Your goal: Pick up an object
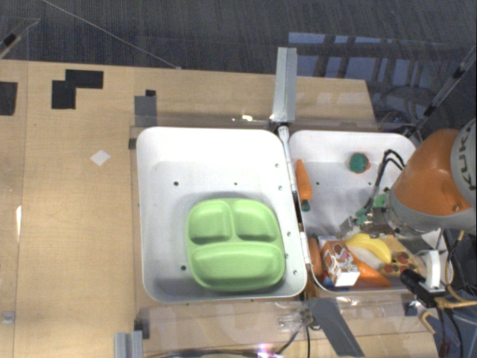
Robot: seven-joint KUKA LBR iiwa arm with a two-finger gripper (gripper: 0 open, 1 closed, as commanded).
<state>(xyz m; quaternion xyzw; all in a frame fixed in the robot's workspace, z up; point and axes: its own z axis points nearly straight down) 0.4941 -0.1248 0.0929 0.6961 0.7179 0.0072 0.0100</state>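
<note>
I see the gripper (363,218) low in the right bin (328,166), above a banana (370,248); its grip I cannot tell. A printed carton (339,263), text unreadable, lies beside. Green divided plate (235,243) sits in the left bin (171,162).

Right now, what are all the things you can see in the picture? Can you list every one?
Bins: two, white, side by side on the bench; left bin, right bin.
Divided plate: one, light green, in the left bin toward its near side.
Carrot: one, orange, along the right bin's left wall.
Small round thing: one, dark green, at the far side of the right bin.
Banana: one, yellow, in the right bin's near pile.
Small box: one, red and white, beside the banana.
Bench: one, light wood, under the bins.
Robot arm: one, grey and orange, over the right bin.
</note>
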